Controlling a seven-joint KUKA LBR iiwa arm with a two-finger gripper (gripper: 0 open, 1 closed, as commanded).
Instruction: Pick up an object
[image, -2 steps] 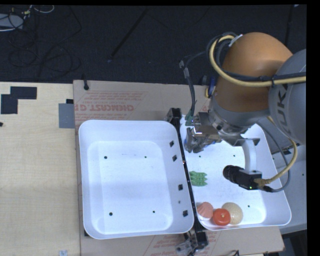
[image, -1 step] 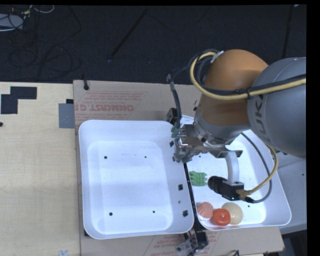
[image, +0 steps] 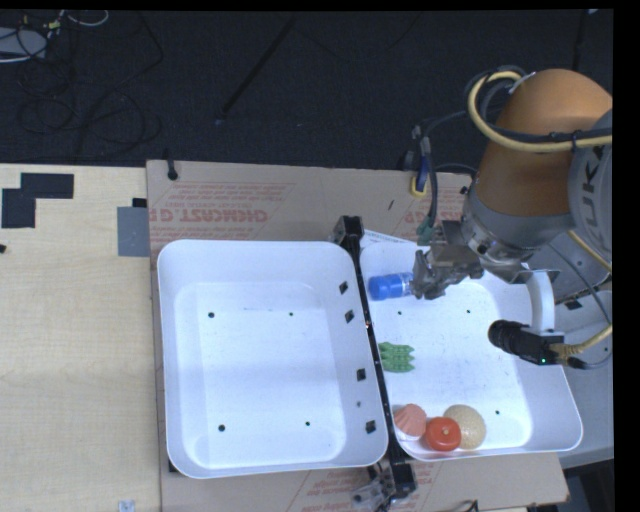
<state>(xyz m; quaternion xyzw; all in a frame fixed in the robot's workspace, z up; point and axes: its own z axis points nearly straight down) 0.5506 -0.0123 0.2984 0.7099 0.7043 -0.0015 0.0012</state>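
Target I'd go for: the blue cylinder (image: 389, 287), lying on its side in the right bin (image: 560, 400) near that bin's far-left corner, close to the divider between the bins. Looks like hard smooth plastic, light, probably rolls and slips; best taken across its round body, mid-length, not by the ends. The gripper (image: 428, 285) sits right at the cylinder's right end, touching or just short of it; can't tell which. Jaws' state: can't tell from this angle, the wrist hides them. Nothing visibly held. Other stuff in the same bin: green toy (image: 396, 357) near the left wall mid-way, and at the near edge a pink piece (image: 409, 420), red ball (image: 442, 433), and beige ball (image: 466, 424) bunched together. Left bin (image: 180, 300) alongside.
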